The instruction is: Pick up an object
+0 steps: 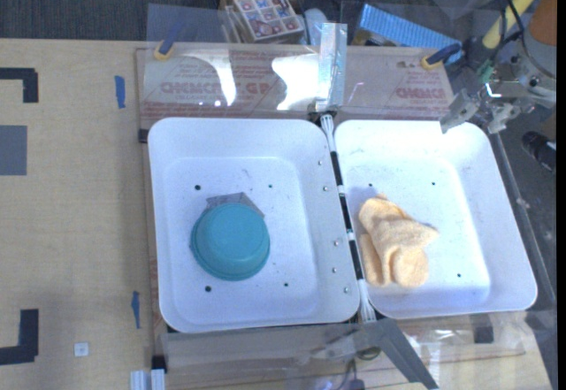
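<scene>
yellow cloth (394, 240) lies well below claw (476, 105).

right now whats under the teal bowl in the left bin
A grey flat piece pokes out from under the bowl at its far edge. How far it runs beneath is covered by the bowl, as is anything else under it.

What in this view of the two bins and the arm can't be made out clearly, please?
- Gripper, camera view: small, against clutter; finger state unreadable.
- Arm above the wrist: cut off by the right edge.
- Grey piece: mostly hidden under the teal bowl.
- Yellow object: too blurred to identify.
</scene>
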You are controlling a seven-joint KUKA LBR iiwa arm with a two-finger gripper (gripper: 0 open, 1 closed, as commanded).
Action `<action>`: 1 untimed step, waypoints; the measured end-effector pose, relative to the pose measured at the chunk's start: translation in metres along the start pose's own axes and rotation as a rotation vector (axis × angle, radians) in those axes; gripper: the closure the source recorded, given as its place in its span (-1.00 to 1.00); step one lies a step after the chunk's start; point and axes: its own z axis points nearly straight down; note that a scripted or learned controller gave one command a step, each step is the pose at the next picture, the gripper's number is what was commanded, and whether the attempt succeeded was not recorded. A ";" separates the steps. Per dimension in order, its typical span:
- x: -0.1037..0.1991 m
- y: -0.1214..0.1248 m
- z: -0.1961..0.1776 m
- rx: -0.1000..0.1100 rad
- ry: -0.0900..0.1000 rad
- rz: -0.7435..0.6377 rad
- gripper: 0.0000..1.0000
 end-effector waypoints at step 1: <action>0.040 -0.017 0.120 -0.001 -0.001 -0.116 -1.00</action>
